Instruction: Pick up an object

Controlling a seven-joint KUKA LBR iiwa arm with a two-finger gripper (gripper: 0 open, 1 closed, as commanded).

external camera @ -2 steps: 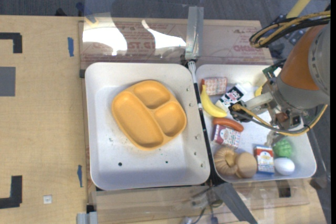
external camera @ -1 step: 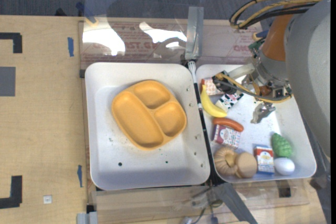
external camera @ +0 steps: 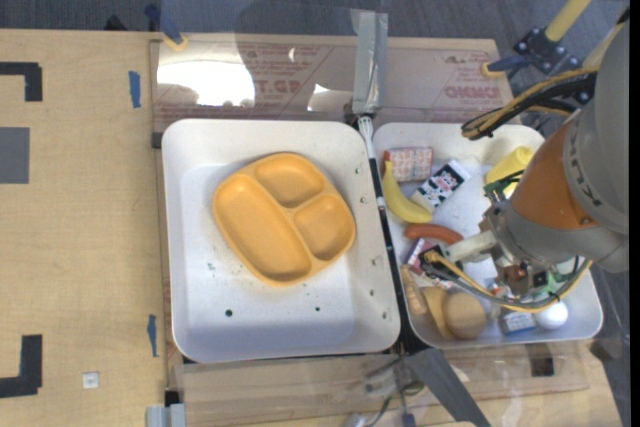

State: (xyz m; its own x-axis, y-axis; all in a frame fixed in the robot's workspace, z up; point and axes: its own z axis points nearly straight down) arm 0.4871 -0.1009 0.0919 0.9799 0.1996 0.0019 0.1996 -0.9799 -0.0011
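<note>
You're at the reach/descend step: the arm [external camera: 575, 180] comes in from the right and sits low over the right bin [external camera: 590, 320], wrist down in the clutter. The gripper [external camera: 505, 280] is buried under cables and the wrist body, so I can't tell its state, and I see nothing lifted clear of the bin. Treat the pick as not yet made.

Candidates, all in the right bin:
- banana [external camera: 398, 198] along the left wall, near the divider, well exposed
- red sausage-like piece [external camera: 435, 234] just below the banana
- brown rounded item [external camera: 462, 315] near the front edge, just beside the gripper
- white ball [external camera: 552, 316] at the front right corner, close under the wrist
- small printed box [external camera: 409, 162] and black-and-white pack [external camera: 441, 182] toward the back
- yellow item [external camera: 511, 165] at the back, partly hidden by the arm

The left bin [external camera: 185, 245] only carries the orange plate [external camera: 285, 217], a three-compartment tray, well apart from the arm; not the current target by the look of it.

My read: the tool is nearest the brown item and the ball. Next move calls for a close on whichever sits under it, then a straight lift. Risk: items are packed touching each other, so a pinch may slip or drag a neighbour. Check after lift that something is actually held.
</note>
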